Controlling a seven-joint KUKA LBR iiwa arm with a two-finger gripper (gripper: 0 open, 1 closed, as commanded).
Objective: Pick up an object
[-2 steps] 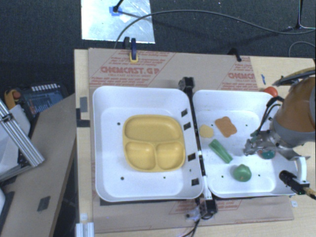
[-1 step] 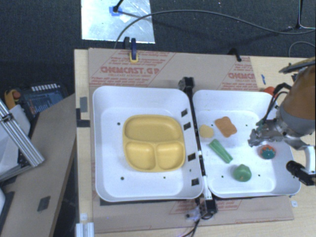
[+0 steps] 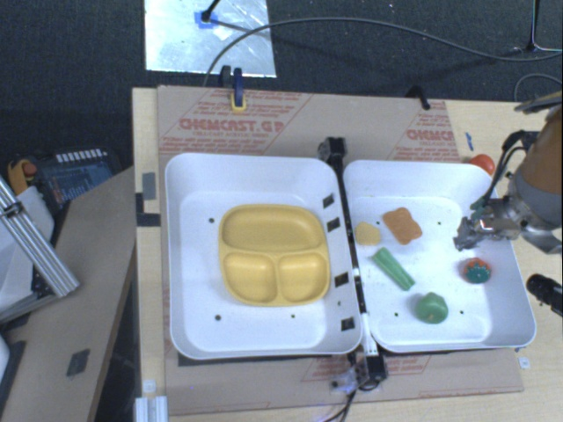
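Note:
The right bin [image 3: 440, 331] holds several small toys: an orange piece [image 3: 401, 225], a pale yellow piece [image 3: 367, 233], a long green piece [image 3: 393, 268], a rounder green piece [image 3: 431, 308] and a teal and orange ball [image 3: 477, 272]. My gripper [image 3: 471, 234] hangs at the right side of this bin, just above and left of the ball. I see nothing held between it. The arm enters from the right edge.
The left bin [image 3: 189, 323] holds a yellow divided tray [image 3: 271, 253]. A black divider [image 3: 345, 253] runs between the bins. An orange-red object [image 3: 481, 162] lies just outside the right bin's far corner. Cables cross the dark floor behind the bench.

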